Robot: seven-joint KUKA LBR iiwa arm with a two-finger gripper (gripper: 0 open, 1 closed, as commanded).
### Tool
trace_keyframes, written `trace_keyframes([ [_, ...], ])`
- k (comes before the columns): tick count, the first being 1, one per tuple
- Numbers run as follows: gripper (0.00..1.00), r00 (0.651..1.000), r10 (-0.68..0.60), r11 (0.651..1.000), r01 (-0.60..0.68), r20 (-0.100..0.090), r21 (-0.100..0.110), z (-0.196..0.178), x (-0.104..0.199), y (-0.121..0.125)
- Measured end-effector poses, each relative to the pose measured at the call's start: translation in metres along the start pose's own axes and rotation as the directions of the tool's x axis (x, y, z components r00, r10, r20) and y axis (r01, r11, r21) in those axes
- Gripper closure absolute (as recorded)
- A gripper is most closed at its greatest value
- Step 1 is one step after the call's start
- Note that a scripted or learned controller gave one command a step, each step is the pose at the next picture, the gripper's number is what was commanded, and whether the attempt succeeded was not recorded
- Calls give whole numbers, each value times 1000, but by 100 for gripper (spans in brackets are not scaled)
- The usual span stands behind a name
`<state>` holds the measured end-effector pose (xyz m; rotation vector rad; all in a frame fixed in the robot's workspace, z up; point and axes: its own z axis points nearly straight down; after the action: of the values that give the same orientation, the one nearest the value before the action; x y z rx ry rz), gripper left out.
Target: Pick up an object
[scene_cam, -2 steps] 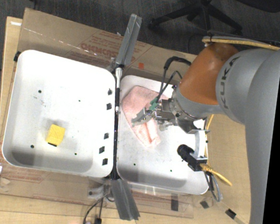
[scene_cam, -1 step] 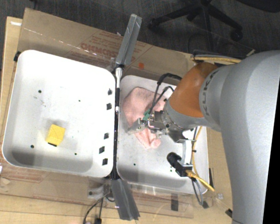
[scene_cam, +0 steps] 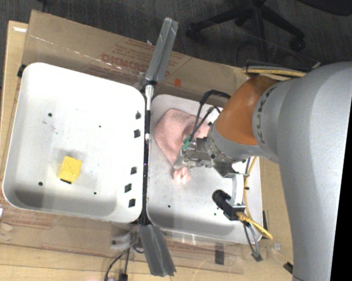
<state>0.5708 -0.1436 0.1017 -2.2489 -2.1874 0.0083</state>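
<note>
The pincer [scene_cam: 185, 161] covers part of the pink cloth [scene_cam: 167, 132].

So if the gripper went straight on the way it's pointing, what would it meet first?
Probably the pink cloth in the right bin: the gripper points down over the cloth's right edge. Its height above the cloth cannot be judged from this slanted view, so it may already touch.

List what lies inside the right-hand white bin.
A crumpled pink cloth lies in the right shallow white bin. The two-finger gripper covers its right edge, and the grey arm hides the bin's right side.
</note>
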Motion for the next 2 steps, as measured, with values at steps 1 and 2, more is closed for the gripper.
trace_keyframes([
  [1,100,998,-56,998,56,-3,0,-28,9,-17],
  [2,100,980,198,980,-198,-2,-3,-90,74,-4],
])
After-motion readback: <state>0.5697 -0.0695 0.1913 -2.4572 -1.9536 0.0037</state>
